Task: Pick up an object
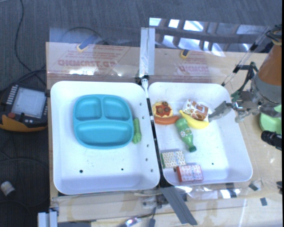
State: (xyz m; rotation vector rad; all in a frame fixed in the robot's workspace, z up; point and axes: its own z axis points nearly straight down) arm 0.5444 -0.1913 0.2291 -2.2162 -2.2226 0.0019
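objs in rt bin (pixel 236 141): 6

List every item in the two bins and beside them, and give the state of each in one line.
Blue tray: flat in the left bin.
Green pepper: against the tray's right edge.
Pizza toy: flat, right bin.
Banana: lying under a small carton.
Carton: resting on the banana.
Green bottle: on its side.
Two small boxes: lying flat, near edge.
Gripper: over the right bin.

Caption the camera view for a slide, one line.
Gripper poised over the right bin near a banana and green bottle; blue tray in the left bin.
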